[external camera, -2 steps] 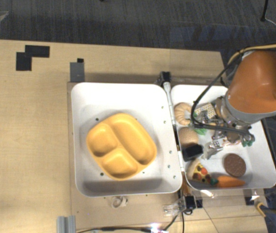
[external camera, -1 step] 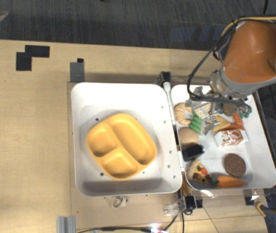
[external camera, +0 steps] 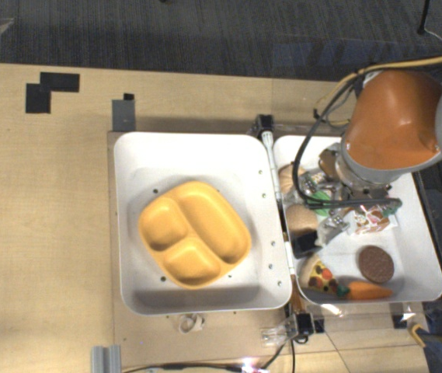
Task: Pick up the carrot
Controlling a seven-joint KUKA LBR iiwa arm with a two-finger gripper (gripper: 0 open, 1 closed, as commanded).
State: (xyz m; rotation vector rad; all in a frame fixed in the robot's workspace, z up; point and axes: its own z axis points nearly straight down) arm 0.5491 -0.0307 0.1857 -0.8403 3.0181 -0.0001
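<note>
Pale wood forms the counter (external camera: 50, 231), which carries 2 shallow white bins side by side, with dark carpet beyond its far edge. Black tape marks (external camera: 50, 90) sit near the counter's far left corner. A yellow 3-compartment plate (external camera: 193, 233) lies in the left bin (external camera: 131, 162). Reaching in from the right, the arm (external camera: 395, 119) hangs over the right bin (external camera: 426, 247), its orange band bulging above the wrist and pointing steeply down. Its claw (external camera: 337, 200) sits low over the bin's middle, among cables and clutter; I cannot tell whether it is released or clenched. Well apart from the claw, the carrot (external camera: 368, 291) lies flat along the right bin's near wall. A brown round disc (external camera: 377, 263) rests just above the carrot, and a small multicoloured toy (external camera: 323, 278) lies just left of it.
</note>
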